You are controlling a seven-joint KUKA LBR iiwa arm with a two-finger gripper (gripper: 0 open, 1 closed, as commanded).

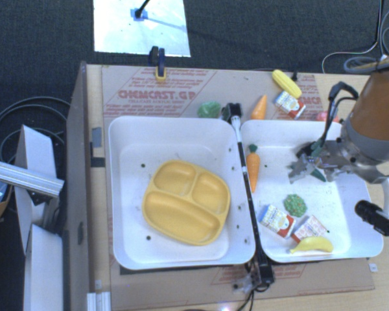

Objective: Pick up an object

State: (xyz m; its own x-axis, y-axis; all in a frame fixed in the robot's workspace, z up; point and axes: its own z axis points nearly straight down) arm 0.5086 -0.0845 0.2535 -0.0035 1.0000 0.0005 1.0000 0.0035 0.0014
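The small round green broccoli piece (295, 205) lies just below the pincer (309, 166), toward the bin's front; whether the pincer is released or clenched, I cannot tell.

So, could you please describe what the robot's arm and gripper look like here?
The arm is bulky and rounded: a broad orange band over a grey wrist section. A thin dark cable loops beside it. The gripper is a small grey metal assembly with a greenish spot.

Single fixed overhead camera, slanted down on both bins (126, 193).

bench (181, 86), 2 white bins (126, 173), corn (286, 83)
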